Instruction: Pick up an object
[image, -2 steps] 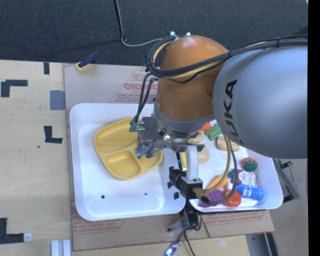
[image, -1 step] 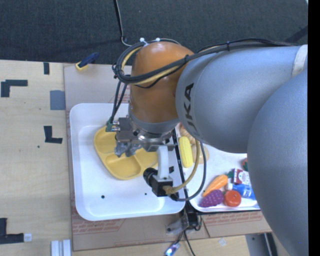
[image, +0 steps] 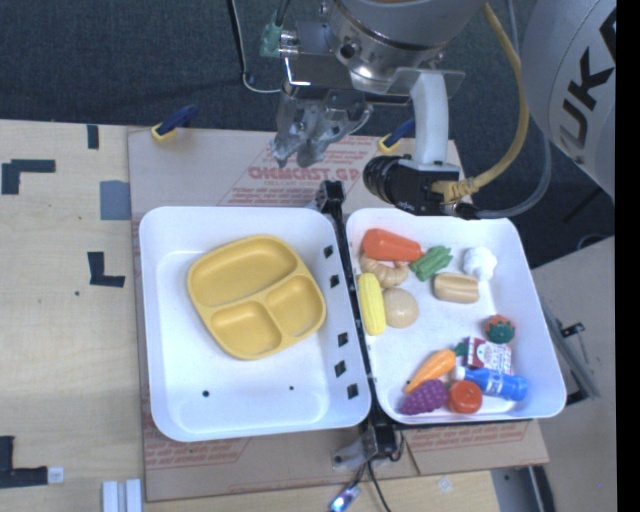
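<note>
At the near edge of the right bin (image: 535, 300) lie grapes (image: 424, 398), a red cap (image: 465, 397) and a blue bottle (image: 497, 383), with a carrot (image: 432, 367) just behind. Further back sit corn (image: 371, 303), a bread roll (image: 456, 288) and a red pepper (image: 390, 244). The left bin (image: 160, 300) holds a yellow tray (image: 256, 295). The pincer (image: 305, 150) hangs above the surface (image: 200, 170) beyond the bins, holding nothing; whether it is apart or together cannot be told.

Two white bins (image: 160, 330) sat side by side on a cardboard sheet (image: 200, 170), light wooden counter (image: 60, 300) beneath, blue-and-yellow clamp (image: 172, 122) gripped the sheet's far corner.
</note>
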